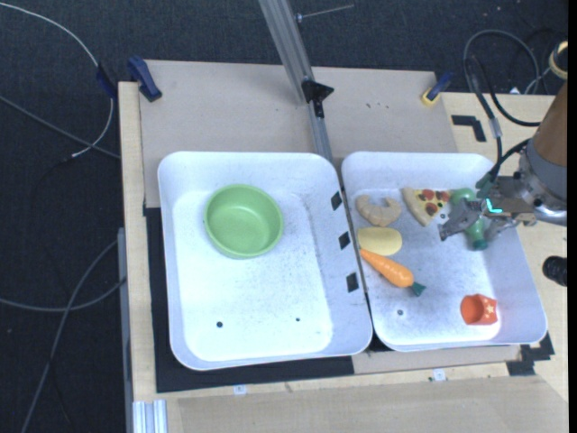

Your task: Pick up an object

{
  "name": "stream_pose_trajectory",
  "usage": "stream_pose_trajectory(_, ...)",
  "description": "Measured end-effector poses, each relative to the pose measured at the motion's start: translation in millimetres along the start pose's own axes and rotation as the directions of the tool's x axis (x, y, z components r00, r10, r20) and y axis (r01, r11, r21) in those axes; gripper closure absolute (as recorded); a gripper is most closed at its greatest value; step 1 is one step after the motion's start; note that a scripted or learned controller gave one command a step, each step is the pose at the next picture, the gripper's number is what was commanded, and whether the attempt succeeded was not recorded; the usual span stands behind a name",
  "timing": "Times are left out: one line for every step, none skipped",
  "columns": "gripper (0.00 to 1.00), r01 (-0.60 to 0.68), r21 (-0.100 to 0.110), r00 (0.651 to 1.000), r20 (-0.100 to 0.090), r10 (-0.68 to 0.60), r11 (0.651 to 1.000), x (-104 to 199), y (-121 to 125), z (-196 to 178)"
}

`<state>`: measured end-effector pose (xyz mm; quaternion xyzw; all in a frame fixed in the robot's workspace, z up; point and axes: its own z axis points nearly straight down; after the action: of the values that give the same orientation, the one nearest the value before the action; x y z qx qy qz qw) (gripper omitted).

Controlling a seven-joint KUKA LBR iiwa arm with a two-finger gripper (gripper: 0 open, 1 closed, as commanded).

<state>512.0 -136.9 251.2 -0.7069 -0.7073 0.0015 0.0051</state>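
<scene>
We see the gripper (471, 225) low in the right bin (514, 327), beside a flat pizza slice (424, 203); whether it grips the green object (477, 234) under it, we cannot tell. Left of the slice lie a tan curved piece (378, 210), a smooth yellow potato (380, 240) and a tapered carrot (389, 269). The glossy round green bowl (243, 220) sits in the left bin (261, 332).

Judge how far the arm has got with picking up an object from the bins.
Done: the gripper has reached into the right bin, beside the pizza slice. In hand: nothing visibly; a green thing sits under it, unclear. Left: the carrot, the yellow piece and the red object all lie unlifted.
</scene>
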Motion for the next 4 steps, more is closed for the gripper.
stream_pose_trajectory(0.00, 0.000, -0.003, 1.000, 0.001, 0.000, 1.000, 0, 1, -2)
stream_pose_trajectory(0.00, -0.001, 0.007, 1.000, -0.001, 0.001, 1.000, 4, 4, 62)
stream_pose_trajectory(0.00, -0.001, 0.007, 1.000, -0.002, 0.001, 1.000, 8, 3, 127)
stream_pose_trajectory(0.00, 0.001, -0.003, 1.000, -0.010, -0.001, 1.000, 11, 7, 150)
